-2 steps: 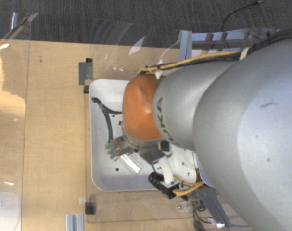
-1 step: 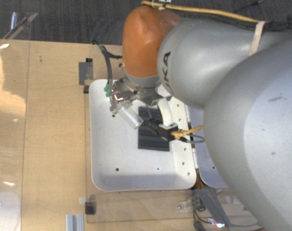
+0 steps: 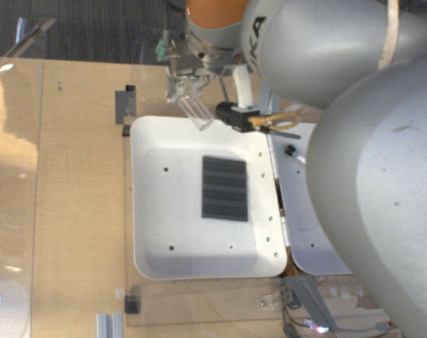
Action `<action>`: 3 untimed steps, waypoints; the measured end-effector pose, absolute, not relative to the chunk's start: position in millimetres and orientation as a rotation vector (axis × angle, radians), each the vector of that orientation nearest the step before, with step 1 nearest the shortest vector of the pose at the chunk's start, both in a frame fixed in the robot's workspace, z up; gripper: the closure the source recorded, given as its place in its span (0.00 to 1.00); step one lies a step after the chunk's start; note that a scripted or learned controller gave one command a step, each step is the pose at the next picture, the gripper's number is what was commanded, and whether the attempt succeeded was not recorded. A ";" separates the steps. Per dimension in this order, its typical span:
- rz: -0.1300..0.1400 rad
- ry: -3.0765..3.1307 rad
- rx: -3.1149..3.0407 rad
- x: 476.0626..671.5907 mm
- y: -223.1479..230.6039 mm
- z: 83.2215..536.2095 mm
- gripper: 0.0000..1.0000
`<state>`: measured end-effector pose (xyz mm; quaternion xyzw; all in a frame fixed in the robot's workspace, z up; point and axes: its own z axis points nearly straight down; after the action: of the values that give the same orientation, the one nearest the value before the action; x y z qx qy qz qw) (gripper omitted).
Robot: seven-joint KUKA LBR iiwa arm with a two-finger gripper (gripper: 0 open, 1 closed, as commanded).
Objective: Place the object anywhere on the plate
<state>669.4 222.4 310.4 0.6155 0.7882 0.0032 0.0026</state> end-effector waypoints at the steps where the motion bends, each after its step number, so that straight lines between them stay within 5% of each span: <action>1: 0.003 2.393 2.033 625.7 225.6 227.8 1.00; 2: 0.004 2.393 2.033 625.8 225.7 228.0 0.00; 3: 0.001 1.936 2.475 639.1 229.6 150.6 0.00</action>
<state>639.1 229.6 150.6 0.7876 0.6161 0.0004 -0.0001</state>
